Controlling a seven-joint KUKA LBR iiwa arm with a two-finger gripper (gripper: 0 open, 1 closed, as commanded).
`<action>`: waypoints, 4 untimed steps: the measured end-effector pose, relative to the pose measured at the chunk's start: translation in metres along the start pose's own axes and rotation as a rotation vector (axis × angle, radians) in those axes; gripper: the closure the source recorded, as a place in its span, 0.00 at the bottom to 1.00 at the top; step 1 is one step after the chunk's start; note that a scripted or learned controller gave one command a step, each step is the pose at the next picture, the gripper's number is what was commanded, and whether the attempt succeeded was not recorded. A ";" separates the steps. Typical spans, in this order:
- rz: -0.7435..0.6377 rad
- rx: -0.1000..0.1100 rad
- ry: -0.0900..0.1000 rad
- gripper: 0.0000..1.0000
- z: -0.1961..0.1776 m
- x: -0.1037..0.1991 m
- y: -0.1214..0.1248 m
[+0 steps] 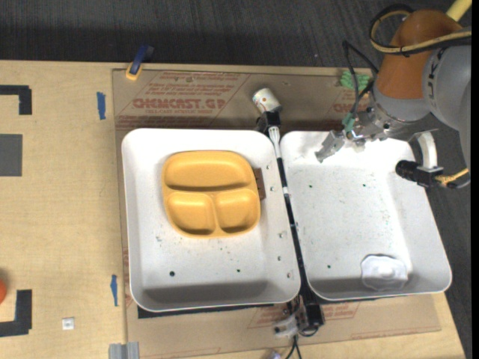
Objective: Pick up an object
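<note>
We see a yellow divided tray (212, 193) in the left bin (142, 223).
Its long axis runs left-right; the gripper (327, 150) hovers over the right bin (419, 223), grip unclear.

My bench (60, 200) is pale wood — marked with black tape squares (22, 99) and short blue tape strips (101, 105) on its left part. A brown cardboard sheet (187, 96) with red print lies on it. Beyond the far edge — dark grey carpeted floor (187, 13).
</note>
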State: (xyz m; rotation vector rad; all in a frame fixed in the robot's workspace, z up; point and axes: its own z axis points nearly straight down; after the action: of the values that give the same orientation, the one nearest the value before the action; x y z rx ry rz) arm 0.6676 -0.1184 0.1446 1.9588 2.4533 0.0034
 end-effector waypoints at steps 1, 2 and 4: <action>0.145 0.004 0.001 0.00 0.059 0.035 -0.104; 0.146 0.003 0.001 0.00 0.059 0.035 -0.104; 0.217 0.005 0.002 0.00 0.049 0.053 -0.158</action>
State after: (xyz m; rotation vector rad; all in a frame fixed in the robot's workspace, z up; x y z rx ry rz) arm 0.5017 -0.1015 0.0948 2.2161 2.2300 -0.0008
